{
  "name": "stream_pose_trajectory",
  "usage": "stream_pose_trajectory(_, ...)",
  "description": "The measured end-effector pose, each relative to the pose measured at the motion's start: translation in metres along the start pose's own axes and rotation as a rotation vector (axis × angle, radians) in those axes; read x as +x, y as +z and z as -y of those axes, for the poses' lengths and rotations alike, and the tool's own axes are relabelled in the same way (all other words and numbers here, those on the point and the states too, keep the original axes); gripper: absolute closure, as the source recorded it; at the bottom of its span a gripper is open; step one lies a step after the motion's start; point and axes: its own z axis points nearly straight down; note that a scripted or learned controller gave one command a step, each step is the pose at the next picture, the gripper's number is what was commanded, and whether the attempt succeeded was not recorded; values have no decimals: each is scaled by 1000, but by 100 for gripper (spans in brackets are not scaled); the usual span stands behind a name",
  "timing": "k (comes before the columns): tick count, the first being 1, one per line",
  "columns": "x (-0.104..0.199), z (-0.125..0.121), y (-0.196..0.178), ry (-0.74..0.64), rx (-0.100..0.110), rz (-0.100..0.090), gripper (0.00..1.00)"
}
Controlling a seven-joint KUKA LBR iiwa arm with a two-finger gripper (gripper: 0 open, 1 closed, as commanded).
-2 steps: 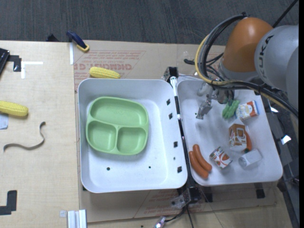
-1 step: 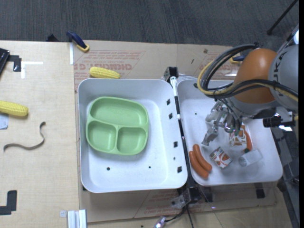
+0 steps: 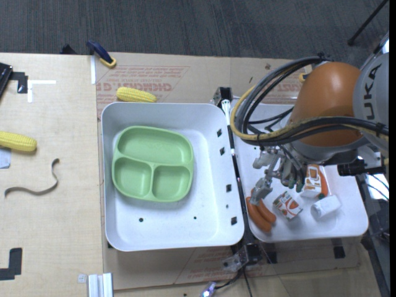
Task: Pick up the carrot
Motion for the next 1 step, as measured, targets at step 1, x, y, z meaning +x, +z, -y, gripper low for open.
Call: stream_pose_trajectory(1,36,-19,1,-194,1,-3,0)
